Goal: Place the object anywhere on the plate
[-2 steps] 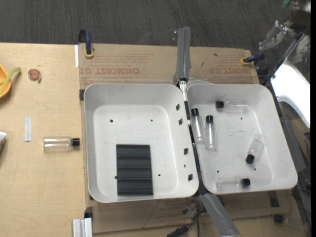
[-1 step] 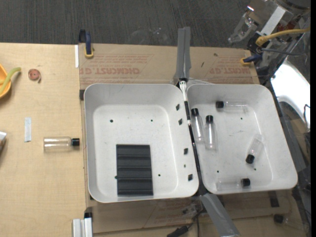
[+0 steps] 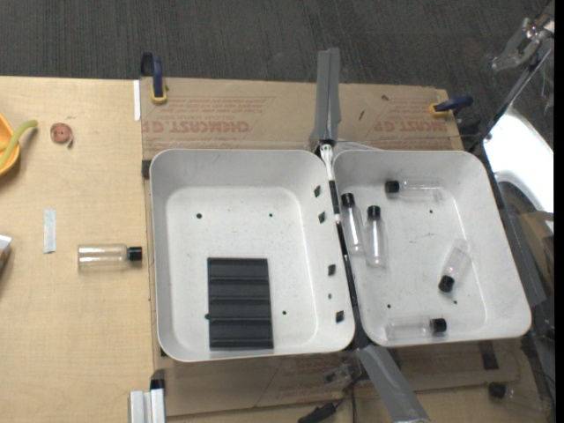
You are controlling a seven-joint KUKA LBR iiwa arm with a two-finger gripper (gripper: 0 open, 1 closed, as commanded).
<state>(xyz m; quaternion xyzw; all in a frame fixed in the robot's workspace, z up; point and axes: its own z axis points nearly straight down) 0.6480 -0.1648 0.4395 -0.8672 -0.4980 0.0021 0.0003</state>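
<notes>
Dark carpet behind, cardboard-topped bench (image 3: 79, 166) w/ two white bins. Right bin (image 3: 476, 320) holds five clear vials (image 3: 374, 234), scattered loose for picking. Left bin (image 3: 167, 236) carries the dark ribbed plate (image 3: 239, 304), flat, ready as target. End effector's state: can't tell.

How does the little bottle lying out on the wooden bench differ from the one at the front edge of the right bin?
The bench bottle lies outside the bins on wood; the front bin bottle lies inside the right bin against its wall. The bench bottle looks fatter. Both are clear, black-capped, lying sideways, caps pointing right.
</notes>
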